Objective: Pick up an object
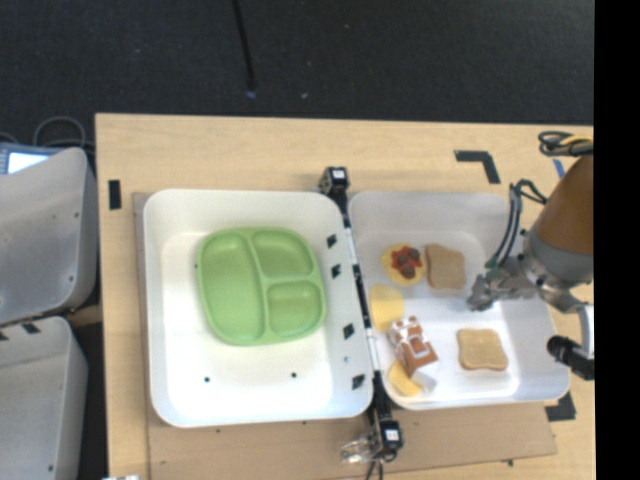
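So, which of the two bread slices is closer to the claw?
The upper bread slice, beside the red-topped piece, is closer to the claw; the lower slice lies farther, toward the bin's front edge.

bench and bins, top-down
wooden bench carries two white bins; left bin holds a green divided plate.

**Cut off and unclear**

The arm runs out of the picture at the right edge. The gripper is too small and dark to read its fingers. The orange-brown item beside the yellow pieces is too blurred to identify.
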